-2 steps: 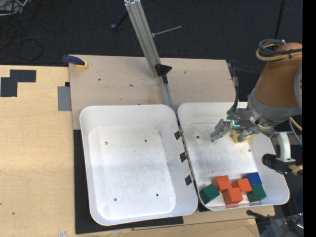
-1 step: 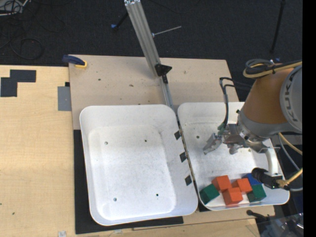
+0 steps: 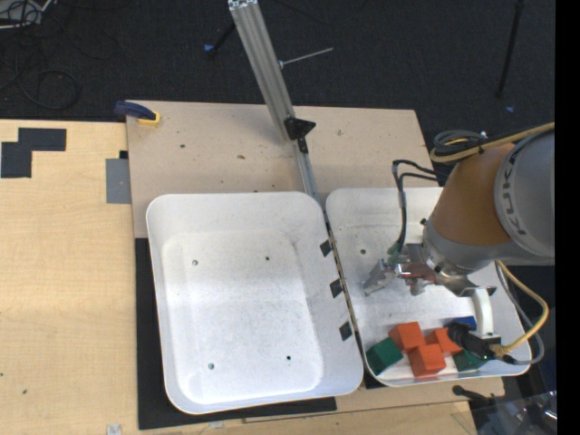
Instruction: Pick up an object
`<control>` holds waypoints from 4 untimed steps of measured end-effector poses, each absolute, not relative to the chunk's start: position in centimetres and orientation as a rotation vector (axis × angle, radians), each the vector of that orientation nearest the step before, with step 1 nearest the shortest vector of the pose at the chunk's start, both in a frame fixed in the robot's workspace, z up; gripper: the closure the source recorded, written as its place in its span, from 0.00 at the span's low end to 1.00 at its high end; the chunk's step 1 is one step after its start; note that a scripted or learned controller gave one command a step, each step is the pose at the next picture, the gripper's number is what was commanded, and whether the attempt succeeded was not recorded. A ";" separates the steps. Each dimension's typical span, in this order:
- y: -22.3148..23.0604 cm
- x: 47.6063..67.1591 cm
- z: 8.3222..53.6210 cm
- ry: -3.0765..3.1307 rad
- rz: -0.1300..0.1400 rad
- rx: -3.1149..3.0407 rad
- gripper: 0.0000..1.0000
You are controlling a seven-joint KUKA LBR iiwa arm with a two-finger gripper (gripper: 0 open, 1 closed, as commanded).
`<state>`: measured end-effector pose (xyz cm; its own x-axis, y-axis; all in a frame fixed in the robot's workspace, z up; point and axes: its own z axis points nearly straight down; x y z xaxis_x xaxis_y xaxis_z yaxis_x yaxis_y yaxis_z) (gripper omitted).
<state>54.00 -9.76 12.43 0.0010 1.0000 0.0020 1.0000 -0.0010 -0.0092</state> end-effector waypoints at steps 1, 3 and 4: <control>-9.7 54.1 9.2 -2.217 0.001 -2.221 0.00; -9.8 53.9 16.5 -2.223 -0.003 -2.222 1.00; -9.1 54.2 21.1 -2.223 -0.003 -2.222 1.00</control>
<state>54.22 -9.06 21.15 -0.0004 1.0000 0.0003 1.0000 0.0004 0.0028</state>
